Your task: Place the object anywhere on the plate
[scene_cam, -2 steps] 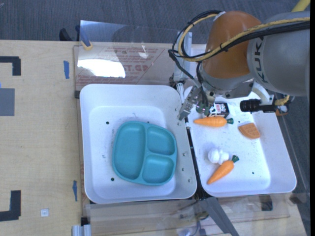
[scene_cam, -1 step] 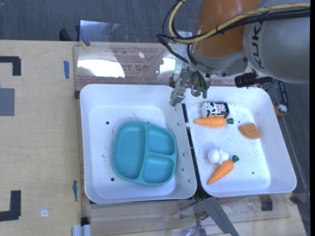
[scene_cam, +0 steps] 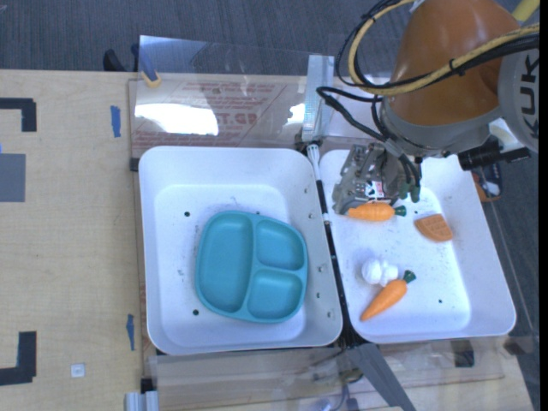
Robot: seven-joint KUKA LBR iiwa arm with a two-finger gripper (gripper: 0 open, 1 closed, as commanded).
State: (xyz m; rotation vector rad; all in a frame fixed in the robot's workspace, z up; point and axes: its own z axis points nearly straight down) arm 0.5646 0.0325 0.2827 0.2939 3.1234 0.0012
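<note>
At the far left we see the pale wooden desk, marked with black corner brackets and small strips of blue tape. On it stands the left shallow white plastic bin, and in that bin lies a teal plastic plate with three compartments, set a little toward the bin's right side and slightly turned. We see nothing resting on the plate. Behind the bins a sheet of clear plastic stands along the far edge.

Next we come to the right shallow white plastic bin, touching the left one along a dark seam. Near its upper left the metal two-finger gripper hangs down from the grey arm with its big orange band, looped by yellow and black cables. Just below the gripper, touching or nearly touching it, lies a small orange toy carrot with a green tip, flat on the bin floor, pointing left. We cannot tell whether the fingers are wide, narrow or closed on it. To the right lies an orange-brown wedge-shaped toy piece. Lower in the bin a small white lumpy toy sits just beside a second orange toy carrot with green top, which lies at a slant.
</note>
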